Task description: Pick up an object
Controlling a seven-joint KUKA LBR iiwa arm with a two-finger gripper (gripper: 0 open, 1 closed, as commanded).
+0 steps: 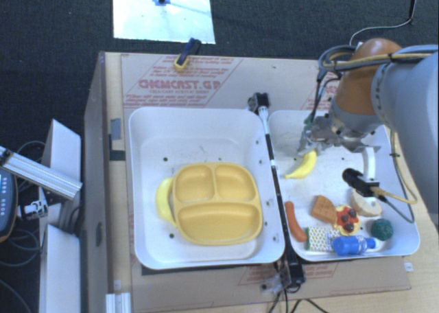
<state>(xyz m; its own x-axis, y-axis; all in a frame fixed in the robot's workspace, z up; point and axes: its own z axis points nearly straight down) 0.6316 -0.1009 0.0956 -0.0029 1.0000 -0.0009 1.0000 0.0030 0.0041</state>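
My gripper [310, 141] hangs low over the back left of the right bin [405, 236]. It is just above the upper end of a yellow banana [303, 166], which lies on the bin floor pointing toward the divider. I cannot see whether the gripper touches the banana. Toward the front of the same bin lie a red sausage [295, 221], a brown toast piece [323, 209], a checkered block [319, 238], a blue bottle [352, 244] and a green ball [382, 228].
The left bin [147, 140] holds a yellow divided plate [216, 202] with a yellow piece [163, 200] sticking out from under its left side. A pale bread roll [368, 204] lies by the right bin's right wall. The grey arm [411, 99] covers the back right.
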